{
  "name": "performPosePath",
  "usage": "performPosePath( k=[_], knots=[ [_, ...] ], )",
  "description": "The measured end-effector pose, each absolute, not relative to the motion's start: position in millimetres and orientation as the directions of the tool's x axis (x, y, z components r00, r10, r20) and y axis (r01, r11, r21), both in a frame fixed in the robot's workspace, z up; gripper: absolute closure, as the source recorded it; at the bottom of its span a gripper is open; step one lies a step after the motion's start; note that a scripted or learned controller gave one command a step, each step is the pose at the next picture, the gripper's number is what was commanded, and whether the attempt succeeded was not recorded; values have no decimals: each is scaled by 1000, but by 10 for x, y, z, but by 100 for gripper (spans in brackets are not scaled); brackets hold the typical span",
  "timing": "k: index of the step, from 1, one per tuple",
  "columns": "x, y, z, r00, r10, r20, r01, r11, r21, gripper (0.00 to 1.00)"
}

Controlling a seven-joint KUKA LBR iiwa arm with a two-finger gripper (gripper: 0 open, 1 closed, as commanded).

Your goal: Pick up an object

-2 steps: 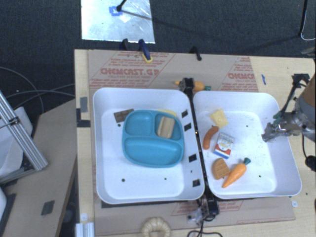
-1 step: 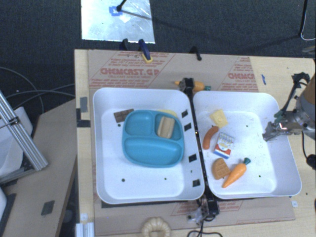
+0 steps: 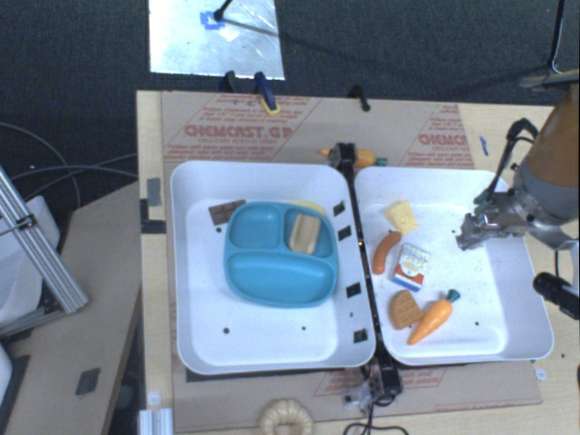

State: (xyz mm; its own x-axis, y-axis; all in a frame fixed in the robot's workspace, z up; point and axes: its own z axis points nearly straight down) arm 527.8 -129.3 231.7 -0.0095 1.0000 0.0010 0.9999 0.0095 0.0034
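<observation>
— Nearest the camera, what do you see?

— Low at the front edge of the tabletop point(image 3: 154, 333) sits a pale braided ring point(image 3: 286, 418), just outside the bins, beside a tangle of cable.

— And the bins themselves?

— Two shallow white bins lie side by side. Inside the left bin point(image 3: 204, 333) rests a blue divided plate point(image 3: 276, 261), with a tan bread-like piece point(image 3: 304, 234) lying in its upper right compartment. A small brown slab point(image 3: 226, 211) lies just off the plate's upper left rim, and something yellow peeks out behind the plate's far edge.

— The right bin?

— On the floor of the right bin point(image 3: 517, 333) I count five toy foods. An orange carrot point(image 3: 432, 319) with a green top lies tilted near the front, just beside a brown cookie-like piece point(image 3: 404, 309). A small red, white and blue carton point(image 3: 411, 266) sits above them, a sausage point(image 3: 384, 251) lies near the divider, and a yellow cheese wedge point(image 3: 401, 216) sits toward the back.

— Where is the gripper?

— The gripper point(image 3: 470, 232) hangs over the right bin's far right part, well apart from the carton and the cheese. The grey arm point(image 3: 553, 179) enters from the right.

— Open or closed?

— I cannot tell from this angle. Nothing appears between its tips.
</observation>
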Motion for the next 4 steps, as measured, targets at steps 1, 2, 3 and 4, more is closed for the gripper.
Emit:
performPosePath(
  k=[1, 2, 3, 4],
  knots=[
    [5356, -840, 2238, -9, 1000, 2, 1000, 9, 1, 100],
    [5478, -234, 2318, -12, 1000, 2, 1000, 12, 3, 100],
    [5504, 329, 2210, -10, 1000, 3, 1000, 10, 0, 100],
    [5649, 882, 2338, -10, 1000, 3, 1000, 10, 4, 100]
  ],
)
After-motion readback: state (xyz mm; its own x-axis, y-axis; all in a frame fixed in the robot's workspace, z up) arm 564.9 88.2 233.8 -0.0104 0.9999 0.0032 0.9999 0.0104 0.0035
